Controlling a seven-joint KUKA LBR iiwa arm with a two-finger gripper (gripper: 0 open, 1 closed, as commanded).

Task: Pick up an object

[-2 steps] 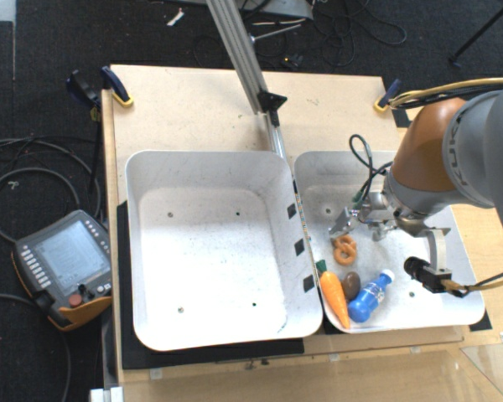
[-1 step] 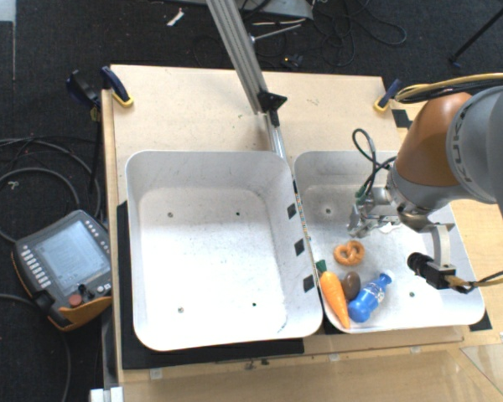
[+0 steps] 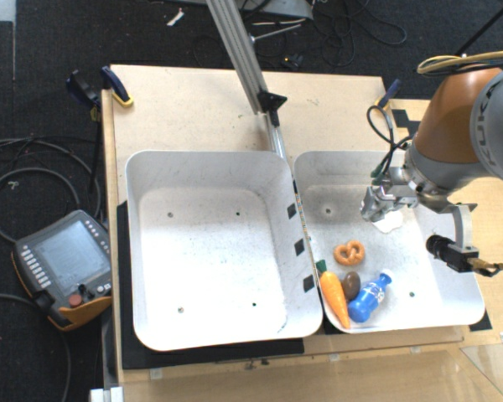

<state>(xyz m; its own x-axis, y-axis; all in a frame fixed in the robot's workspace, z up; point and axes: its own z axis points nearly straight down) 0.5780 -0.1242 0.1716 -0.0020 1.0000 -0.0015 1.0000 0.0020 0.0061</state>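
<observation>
Occupying the frame's middle, a pale wooden bench [image 3: 201,107] carries the whole set. Entries follow by size.

Left shallow white plastic bin [image 3: 151,182]: sits at 9 o'clock from the second bin, their inner rims touching along a shared edge.

Right shallow white plastic bin [image 3: 453,296]: holds all the loose items, clustered toward its 7 o'clock corner.

Grey robot arm with orange band [image 3: 457,120]: enters from 3 o'clock and hangs over the right bin's upper half.

Slanted grey metal pole [image 3: 239,44]: runs from 12 o'clock down to the junction of the two bins.

Grey handheld control pendant with orange trim [image 3: 63,262]: lies on the dark floor at 9 o'clock, off the bench.

Metal two-finger gripper [image 3: 384,212]: poised low above the right bin floor, at 1 o'clock from the pretzel; whether its jaws are spread or closed cannot be told from this angle.

Orange plastic carrot [image 3: 334,298]: lies along the bin's left wall.

Blue plastic bottle [image 3: 369,298]: at 3 o'clock from the carrot, tilted.

Small tan toy pretzel [image 3: 350,253]: at 12 o'clock from the bottle, apart from it.

Dark brown oval object [image 3: 350,286]: between carrot and bottle, touching both.
</observation>
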